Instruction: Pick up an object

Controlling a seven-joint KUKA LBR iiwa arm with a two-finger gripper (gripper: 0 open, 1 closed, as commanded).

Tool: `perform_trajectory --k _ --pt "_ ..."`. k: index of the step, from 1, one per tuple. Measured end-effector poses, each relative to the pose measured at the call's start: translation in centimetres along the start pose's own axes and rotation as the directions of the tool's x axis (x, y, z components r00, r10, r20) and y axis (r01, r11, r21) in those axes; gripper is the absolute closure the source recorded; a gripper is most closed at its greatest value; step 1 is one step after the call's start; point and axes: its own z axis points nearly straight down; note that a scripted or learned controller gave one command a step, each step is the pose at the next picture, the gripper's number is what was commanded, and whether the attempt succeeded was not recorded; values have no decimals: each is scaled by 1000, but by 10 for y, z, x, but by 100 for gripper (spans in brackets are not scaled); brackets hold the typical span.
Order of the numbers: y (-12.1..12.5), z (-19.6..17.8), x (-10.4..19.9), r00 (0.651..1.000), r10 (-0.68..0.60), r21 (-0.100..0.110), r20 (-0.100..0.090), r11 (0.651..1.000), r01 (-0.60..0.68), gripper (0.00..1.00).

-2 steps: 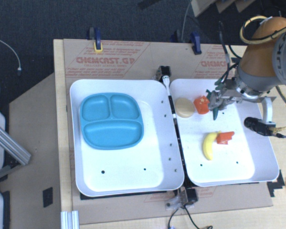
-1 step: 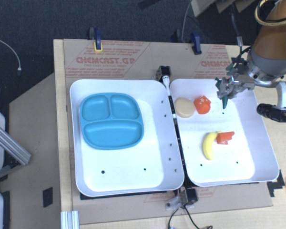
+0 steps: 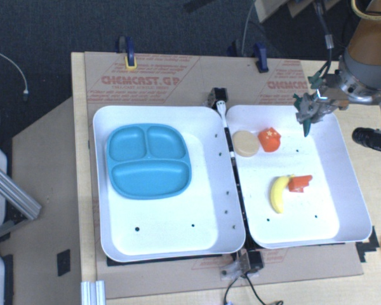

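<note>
Camera view, right white bin (image 3: 343, 189): grey two-finger gripper (image 3: 307, 121) above far edge, finger state cannot tell, nothing seen held; small red plastic tomato-like toy (image 3: 270, 139) nearest, just beside tan round disc (image 3: 246, 143); likely light, rigid, smooth, best pinched across middle.

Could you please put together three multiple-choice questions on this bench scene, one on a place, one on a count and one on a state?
1. Where does the blue divided plate lie?
A. left bin
B. right bin
C. on the cardboard

2. How many loose items lie in the right bin?
A. two
B. four
C. six

3. How does the gripper stand to the items?
A. clamped on the banana
B. above the bin's far edge, touching none
C. pressing on the plate

Answers:
1 A, it sits within the left bin.
2 B: tan disc, red tomato-like piece, banana, small red piece.
3 B, nothing shows between or under it.
</note>
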Motion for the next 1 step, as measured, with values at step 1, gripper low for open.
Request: perform_trajectory --k 1 --pt "21 6 53 1000 -5 3 -3 1000 5 100"
